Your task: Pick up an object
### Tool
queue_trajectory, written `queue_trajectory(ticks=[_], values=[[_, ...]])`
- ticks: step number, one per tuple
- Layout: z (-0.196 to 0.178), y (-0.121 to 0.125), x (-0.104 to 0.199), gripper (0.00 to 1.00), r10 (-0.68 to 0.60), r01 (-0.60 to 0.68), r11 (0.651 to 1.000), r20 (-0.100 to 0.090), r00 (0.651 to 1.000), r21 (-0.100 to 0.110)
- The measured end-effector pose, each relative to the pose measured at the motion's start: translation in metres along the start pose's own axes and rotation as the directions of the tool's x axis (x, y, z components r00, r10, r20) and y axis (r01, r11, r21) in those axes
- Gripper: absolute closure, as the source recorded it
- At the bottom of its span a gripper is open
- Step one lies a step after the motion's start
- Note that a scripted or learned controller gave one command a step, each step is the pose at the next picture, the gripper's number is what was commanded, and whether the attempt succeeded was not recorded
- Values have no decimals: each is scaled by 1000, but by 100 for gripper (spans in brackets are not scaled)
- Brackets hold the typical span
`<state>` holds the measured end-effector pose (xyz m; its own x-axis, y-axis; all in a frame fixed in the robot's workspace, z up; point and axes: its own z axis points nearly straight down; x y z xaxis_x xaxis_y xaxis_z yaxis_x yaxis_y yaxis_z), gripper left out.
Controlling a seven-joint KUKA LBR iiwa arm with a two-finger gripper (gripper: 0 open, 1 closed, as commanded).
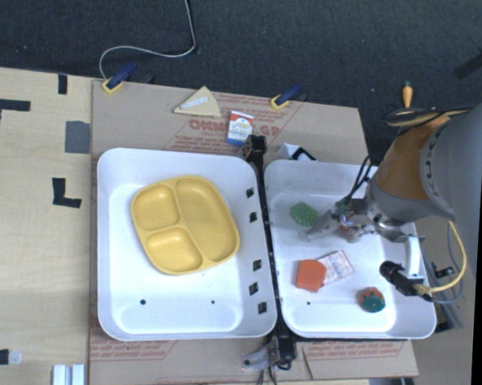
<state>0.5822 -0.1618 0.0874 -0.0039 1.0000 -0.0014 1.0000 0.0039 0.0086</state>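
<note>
Cardboard covered your bench under two white bins (109, 220). Your left bin held a yellow three-part plate (185, 223). Your right bin held a green ridged piece (303, 213) far-left, an orange block (310, 275) touching a small printed packet (335, 266), and a green-and-red ball (371, 299) near-right. Your gripper (328, 225) hung just right of the green piece, fingers spread, pinching nothing. Packet print was illegible.

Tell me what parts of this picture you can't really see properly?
- Gripper, camera view: too small and blurred to tell whether its fingers are open or shut.
- Small packet in the right bin: its print is too small to read.
- Small box behind the bins: label too small.
- Arm: cut off by the right edge.
</note>
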Motion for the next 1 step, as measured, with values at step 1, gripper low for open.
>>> queue_trajectory(ticks=[1], values=[[-6,58,68,0,1,-1,1000,-3,1000,9]])
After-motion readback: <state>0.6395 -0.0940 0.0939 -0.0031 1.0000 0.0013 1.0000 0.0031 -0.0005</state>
